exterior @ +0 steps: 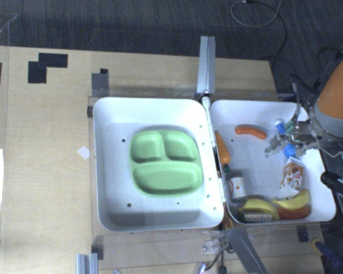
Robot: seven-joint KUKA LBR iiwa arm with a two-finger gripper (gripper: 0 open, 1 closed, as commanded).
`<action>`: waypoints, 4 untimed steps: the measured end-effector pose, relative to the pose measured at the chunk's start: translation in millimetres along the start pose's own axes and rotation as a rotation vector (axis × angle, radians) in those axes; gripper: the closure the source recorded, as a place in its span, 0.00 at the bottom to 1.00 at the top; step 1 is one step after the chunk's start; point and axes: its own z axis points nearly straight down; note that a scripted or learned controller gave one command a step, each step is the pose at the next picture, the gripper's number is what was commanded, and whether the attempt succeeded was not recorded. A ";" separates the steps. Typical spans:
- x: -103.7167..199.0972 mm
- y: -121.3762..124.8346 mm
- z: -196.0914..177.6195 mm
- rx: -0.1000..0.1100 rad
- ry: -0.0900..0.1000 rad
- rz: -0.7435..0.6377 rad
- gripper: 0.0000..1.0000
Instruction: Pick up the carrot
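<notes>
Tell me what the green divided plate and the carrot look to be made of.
Green divided plate: likely moulded plastic, matte, with one even colour and soft rounded compartment ridges. Carrot: probably a plastic toy, smooth, uniform orange with a faint sheen; too small to be sure.

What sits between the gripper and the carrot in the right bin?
The sausage lies on the bin floor roughly between the gripper at the right and the carrot against the left wall. It lies flat, slightly farther back, so a raised approach looks passable.

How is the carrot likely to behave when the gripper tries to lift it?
The carrot looks stiff and smooth, so it would probably lift without bending but might slip. Lying against the bin wall, it probably leaves little finger room. Its rounded, tapered shape could roll if nudged.
</notes>
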 end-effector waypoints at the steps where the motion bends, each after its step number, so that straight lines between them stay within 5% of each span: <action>1: 47.8 59.8 104.0 -0.003 -0.001 -0.078 0.00; 2: 48.7 61.3 96.0 -0.003 0.000 -0.079 1.00; 3: 48.8 61.3 96.1 -0.003 0.000 -0.079 0.00; 4: 49.7 63.0 87.7 -0.003 0.001 -0.081 1.00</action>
